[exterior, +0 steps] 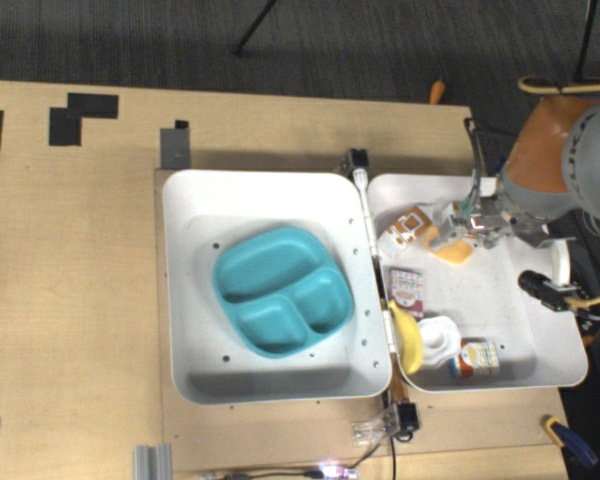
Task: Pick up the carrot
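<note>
From the overhead camera: the arm (570, 158) is in from the right, and its pincer (473, 220) is low over the back of the right bin (540, 373). From this slanted angle I can't tell how wide the pincer is set, or whether it has anything in it.

The carrot (455, 252), which I take to be that small orange piece, is lying on the bin floor just in front of the pincer, on the near side. It looks to be touching the tip or very nearly so.

Here's the worry: the snack packet (408, 226) sits just beside the carrot on the left. A closing grab that drifts that way could catch the packet's edge, or just nudge the carrot sideways into it.

The carrot also looks short and lies flat, so a tip coming down slightly off-centre could skid it across the smooth white floor rather than pinch it.

The pink packet (407, 288) and banana (408, 340) are further forward, clear of trouble. The left bin (180, 268) with its teal tray (280, 290) is well apart.
</note>
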`<state>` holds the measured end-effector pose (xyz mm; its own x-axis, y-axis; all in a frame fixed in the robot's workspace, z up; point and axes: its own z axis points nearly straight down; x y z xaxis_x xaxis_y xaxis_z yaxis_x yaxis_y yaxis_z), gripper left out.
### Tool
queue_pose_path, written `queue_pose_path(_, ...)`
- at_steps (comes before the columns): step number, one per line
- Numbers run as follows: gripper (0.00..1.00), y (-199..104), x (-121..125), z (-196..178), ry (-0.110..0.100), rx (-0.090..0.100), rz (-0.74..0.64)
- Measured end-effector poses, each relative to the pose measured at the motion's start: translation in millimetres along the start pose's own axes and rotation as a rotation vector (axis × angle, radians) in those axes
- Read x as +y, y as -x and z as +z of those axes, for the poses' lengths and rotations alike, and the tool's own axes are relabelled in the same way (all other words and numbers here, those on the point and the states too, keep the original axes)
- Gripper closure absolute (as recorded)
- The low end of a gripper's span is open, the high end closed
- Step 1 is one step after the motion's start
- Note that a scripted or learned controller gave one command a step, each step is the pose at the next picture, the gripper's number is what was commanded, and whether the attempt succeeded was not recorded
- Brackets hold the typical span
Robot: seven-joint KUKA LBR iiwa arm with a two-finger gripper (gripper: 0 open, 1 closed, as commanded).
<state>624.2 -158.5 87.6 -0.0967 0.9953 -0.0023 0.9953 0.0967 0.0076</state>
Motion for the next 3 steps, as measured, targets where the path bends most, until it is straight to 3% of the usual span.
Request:
queue_pose_path(1, 0.00, -16.4, 15.3, 0.7, -0.009, -0.002, 0.199)
queue_pose_path(2, 0.00, -58.4, -11.1, 1.7, -0.007, 0.002, 0.422)
queue_pose_path(3, 0.00, -71.8, -31.2, 0.8, -0.004, 0.002, 0.641)
